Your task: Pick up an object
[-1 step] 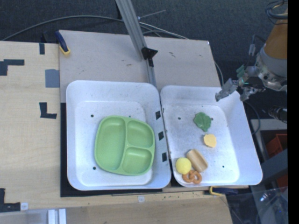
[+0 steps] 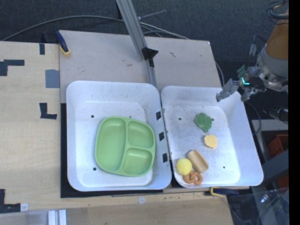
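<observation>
camera view: the worktop [image 2: 108, 55] carries two shallow white bins side by side. the left bin [image 2: 75, 125] holds a green divided plate [image 2: 125, 146], lying flat with its three compartments facing up. the right bin [image 2: 236, 139] holds the small things: a green leafy piece [image 2: 203, 121] near the middle, a small yellow-orange piece [image 2: 211, 141] just below it and apart from it, then lower down a tan bun-like roll [image 2: 198, 161] lying at a slant, with a yellow ball [image 2: 183, 166] touching or just beside its left end. a small orange pretzel shape [image 2: 193, 177] lies right under these two, close to the bin's near rim.

the arm [image 2: 276, 43] comes in from the right, its orange band showing above the grey wrist. the pincer [image 2: 234, 89] hangs over the upper right corner of the right bin, at or just past its rim, well apart from all the small things in the bin. two dark fingers point down and to the left with a gap between them, so the pincer looks parted, and nothing sits between the fingers.

a grey metal pole [image 2: 133, 25] slants across the worktop from the top and ends at the gap between the two bins. thin cables [image 2: 84, 18] trail over the dark floor behind the worktop.
</observation>
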Controlling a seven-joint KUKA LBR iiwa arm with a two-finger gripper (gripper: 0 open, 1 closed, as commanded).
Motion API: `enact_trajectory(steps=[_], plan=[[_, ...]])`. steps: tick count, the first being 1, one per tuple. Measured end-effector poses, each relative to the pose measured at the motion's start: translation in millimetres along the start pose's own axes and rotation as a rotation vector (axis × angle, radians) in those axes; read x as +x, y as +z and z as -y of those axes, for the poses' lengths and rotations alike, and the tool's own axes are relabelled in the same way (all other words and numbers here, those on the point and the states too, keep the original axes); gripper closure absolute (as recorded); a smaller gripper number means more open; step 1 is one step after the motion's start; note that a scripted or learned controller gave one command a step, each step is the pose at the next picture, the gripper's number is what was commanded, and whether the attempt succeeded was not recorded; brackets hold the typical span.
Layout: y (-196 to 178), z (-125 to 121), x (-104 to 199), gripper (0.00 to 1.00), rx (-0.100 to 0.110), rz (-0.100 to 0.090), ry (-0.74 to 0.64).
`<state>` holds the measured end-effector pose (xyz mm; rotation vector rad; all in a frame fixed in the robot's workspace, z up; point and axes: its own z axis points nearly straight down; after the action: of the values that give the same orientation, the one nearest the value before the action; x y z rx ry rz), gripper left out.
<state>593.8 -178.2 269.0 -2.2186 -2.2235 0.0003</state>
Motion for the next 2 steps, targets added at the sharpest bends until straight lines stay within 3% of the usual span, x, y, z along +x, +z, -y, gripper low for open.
enact_trajectory(steps=[2], plan=[[99, 7, -4, 0.00, 0.007, 0.000, 0.001]])
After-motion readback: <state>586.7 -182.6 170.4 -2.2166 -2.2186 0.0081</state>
